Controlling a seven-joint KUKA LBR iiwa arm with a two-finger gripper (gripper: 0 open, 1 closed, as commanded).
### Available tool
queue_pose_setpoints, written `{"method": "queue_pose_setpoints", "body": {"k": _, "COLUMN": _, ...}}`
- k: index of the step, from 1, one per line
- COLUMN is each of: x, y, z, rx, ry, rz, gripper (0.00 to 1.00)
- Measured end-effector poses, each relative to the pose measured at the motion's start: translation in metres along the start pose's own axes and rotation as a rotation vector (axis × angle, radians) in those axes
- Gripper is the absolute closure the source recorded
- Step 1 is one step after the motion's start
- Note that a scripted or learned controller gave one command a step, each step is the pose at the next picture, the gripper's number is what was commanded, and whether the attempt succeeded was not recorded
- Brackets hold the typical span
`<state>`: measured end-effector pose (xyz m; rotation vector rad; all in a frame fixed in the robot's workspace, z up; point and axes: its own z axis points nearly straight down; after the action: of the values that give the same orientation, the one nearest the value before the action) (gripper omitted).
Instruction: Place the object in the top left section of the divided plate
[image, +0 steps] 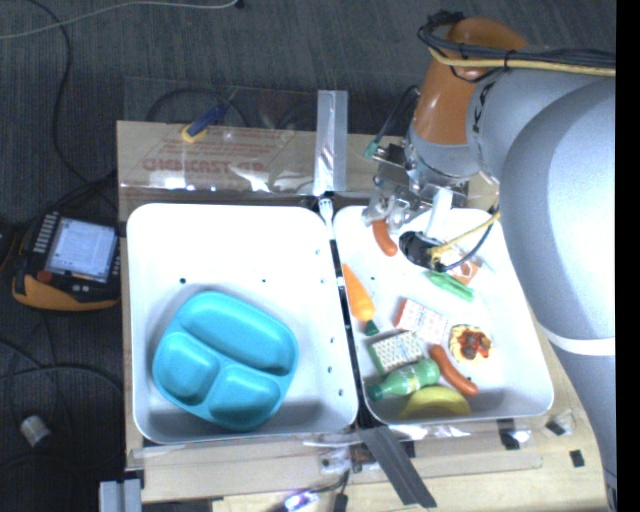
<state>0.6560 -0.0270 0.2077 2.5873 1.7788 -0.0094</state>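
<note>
Two white bins (230, 225) sit on the desk (150, 140) over dark carpet (60, 100); the tool (395, 215) hangs near the desk's far edge.

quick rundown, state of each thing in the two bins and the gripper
divided plate: in left bin, upright, all sections bare
gripper: low over right bin's far end, by the sausage
sausage: lying in right bin near the gripper
carrot: lying along the right bin's left wall
green bottle: on its side
banana: lying at near edge
second sausage: lying flat, beside the green bottle
</note>
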Motion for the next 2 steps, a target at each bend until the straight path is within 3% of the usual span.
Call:
{"method": "queue_pose_setpoints", "body": {"k": 1, "x": 0.0540, "y": -0.0346, "z": 0.0255, "rx": 0.004, "ry": 0.003, "rz": 0.244, "gripper": 1.00}}
{"method": "queue_pose_setpoints", "body": {"k": 2, "x": 0.0540, "y": -0.0353, "z": 0.0177, "rx": 0.007, "ry": -0.002, "rz": 0.242, "gripper": 1.00}}
